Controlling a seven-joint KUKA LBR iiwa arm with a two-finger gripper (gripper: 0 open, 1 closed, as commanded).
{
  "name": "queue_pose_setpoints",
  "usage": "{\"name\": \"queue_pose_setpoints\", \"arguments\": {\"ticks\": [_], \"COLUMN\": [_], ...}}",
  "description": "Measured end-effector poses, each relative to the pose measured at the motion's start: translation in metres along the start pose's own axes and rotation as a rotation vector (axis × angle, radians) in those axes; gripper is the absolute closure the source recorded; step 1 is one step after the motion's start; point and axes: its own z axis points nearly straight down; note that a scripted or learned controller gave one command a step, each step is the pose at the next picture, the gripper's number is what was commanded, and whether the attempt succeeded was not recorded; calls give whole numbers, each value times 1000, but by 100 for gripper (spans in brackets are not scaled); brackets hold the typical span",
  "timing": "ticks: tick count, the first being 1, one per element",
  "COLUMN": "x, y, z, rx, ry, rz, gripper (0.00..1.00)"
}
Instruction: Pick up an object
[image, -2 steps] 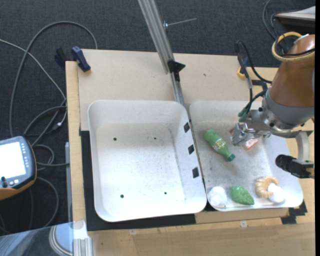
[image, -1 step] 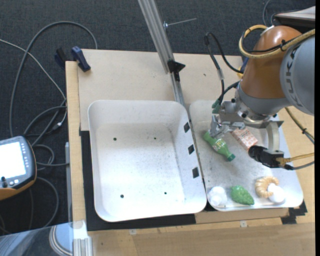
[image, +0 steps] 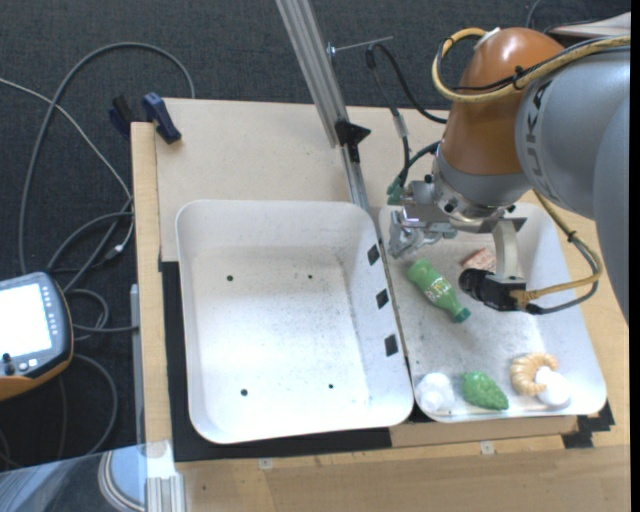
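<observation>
progress: not far along imo, every item I can see is lying on a bin floor, so the whole grab-and-lift is left to do
end effector (image: 405, 236): down low at the far-left corner of the right bin (image: 425, 345), right by the wall it shares with the left bin (image: 270, 330)
opening: can't tell from this angle, the wrist sits over most of it, so I'm not calling it wide or narrow
holding: nothing I can make out in it
green bottle (image: 438, 288): on its side in the right bin, lying at a slant, upper end just beside the end effector, cap end pointing toward the near-right; touching or just apart, can't say
pinkish item (image: 480, 260): near the bottle, half hidden behind the robot's hardware, too little showing to name it
near edge of the right bin: a white round thing (image: 435, 392), a green lumpy toy (image: 484, 390) and an orange-and-white curled toy (image: 535, 372), all well apart from the end effector
surface (image: 250, 160): plain wood board carrying both bins
my guess: the bottle is the likely target since it's the closest, but no grasp is on it yet
</observation>
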Motion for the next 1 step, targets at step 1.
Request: {"name": "queue_pose_setpoints", "arguments": {"ticks": [1], "x": [40], "y": [20], "z": [0], "rx": [1], "ry": [1], "rz": [0], "gripper": [100]}}
